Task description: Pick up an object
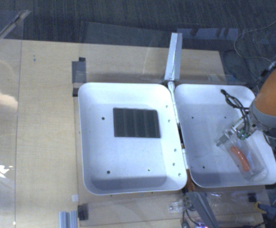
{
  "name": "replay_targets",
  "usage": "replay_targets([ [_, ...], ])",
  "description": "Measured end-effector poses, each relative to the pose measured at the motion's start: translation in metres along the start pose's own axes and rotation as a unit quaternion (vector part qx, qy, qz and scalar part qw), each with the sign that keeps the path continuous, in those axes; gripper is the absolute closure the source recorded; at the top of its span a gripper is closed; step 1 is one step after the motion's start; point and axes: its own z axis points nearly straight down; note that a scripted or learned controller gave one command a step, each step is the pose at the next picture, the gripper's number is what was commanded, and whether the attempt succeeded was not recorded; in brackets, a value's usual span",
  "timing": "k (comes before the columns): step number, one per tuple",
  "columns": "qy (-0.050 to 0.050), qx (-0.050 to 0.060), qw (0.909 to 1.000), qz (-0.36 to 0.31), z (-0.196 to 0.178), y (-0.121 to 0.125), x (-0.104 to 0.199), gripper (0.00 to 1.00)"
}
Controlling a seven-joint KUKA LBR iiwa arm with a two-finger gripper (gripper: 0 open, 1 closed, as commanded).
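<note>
Right, I've got the bench [43,127] under me with both bins side by side. Left bin [93,141] carries just a dark ribbed pad [136,123] in its middle, so nothing worth a grab there. Right bin [199,127] is where the work is, which explains why the arm [273,101] is leaning in over its far right side, orange band up top, wrist angled down toward the floor of the bin. Gripper [230,137] sits low, just above the bin floor (its fingers blur into the white, so I cannot tell whether they're apart or together). Just beside it, toward the near right corner, lies the object [242,159], a small orange piece that looks wrapped in clear plastic. I'd say we're at the approach, grab not yet made; that slick wrapper could slip.
</note>
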Motion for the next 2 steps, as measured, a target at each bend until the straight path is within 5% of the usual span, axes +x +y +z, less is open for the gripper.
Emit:
replay_targets([
  [2, -0.027, -0.02, 0.9994, 0.0, -0.013, -0.032, 0.016, 0.0],
])
